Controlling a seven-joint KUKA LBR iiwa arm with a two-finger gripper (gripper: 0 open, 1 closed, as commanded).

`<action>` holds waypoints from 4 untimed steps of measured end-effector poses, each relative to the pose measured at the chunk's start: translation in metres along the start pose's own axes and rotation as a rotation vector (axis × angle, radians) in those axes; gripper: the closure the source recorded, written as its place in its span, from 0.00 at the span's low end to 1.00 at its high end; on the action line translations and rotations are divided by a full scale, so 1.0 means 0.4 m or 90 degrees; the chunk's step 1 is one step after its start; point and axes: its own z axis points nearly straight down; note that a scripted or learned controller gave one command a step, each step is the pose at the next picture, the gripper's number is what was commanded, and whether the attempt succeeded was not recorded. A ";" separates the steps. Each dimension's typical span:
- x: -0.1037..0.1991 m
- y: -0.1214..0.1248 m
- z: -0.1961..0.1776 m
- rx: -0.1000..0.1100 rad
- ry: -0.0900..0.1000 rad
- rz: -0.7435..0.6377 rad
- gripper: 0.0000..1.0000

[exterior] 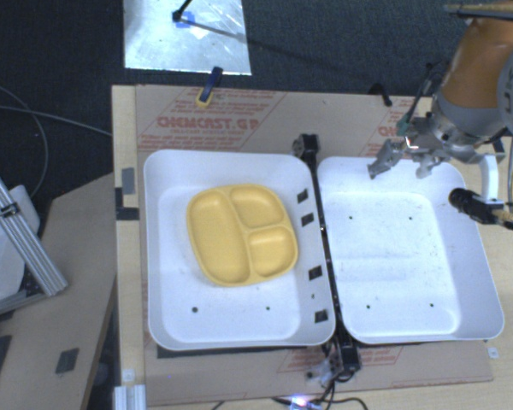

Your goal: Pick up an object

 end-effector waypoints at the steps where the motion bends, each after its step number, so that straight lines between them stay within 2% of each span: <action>1: -0.173 -0.050 0.284 0.003 0.000 0.004 0.00; 2: -0.257 -0.239 0.356 0.005 0.001 0.005 0.00; 3: 0.000 -0.174 0.352 0.000 0.002 -0.005 0.00; 4: -0.016 -0.174 0.324 -0.001 0.000 0.000 1.00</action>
